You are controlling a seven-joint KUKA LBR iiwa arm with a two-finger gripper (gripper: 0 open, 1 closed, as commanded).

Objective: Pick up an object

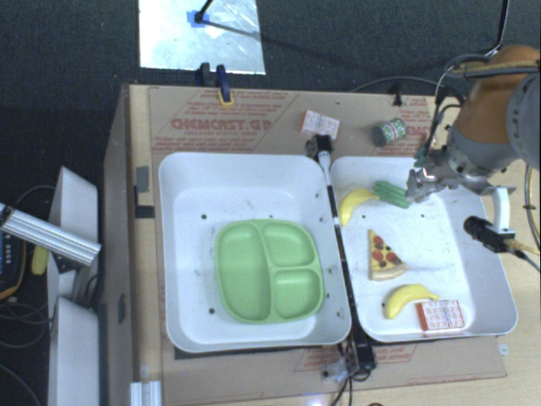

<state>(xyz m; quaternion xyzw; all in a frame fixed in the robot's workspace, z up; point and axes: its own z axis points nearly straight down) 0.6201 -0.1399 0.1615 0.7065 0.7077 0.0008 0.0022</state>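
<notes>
Gripper (pixel 420 184) sits at the green object (pixel 391 193) at the back of the right bin (pixel 499 299): small, elongated, ribbed, lying flat beside a banana (pixel 354 201). Can't tell whether it's clamped.

Brown board (pixel 254 112) under the two bins: red print along its far edge, reads roughly "CHEMCAST GP", seen upside down. Small white tag (pixel 320 123) lying on that board beyond the bins: dark marks, too small to read. Red-and-white card (pixel 440 315) in the right bin (pixel 486 290), near corner: printed grid, not legible.
</notes>
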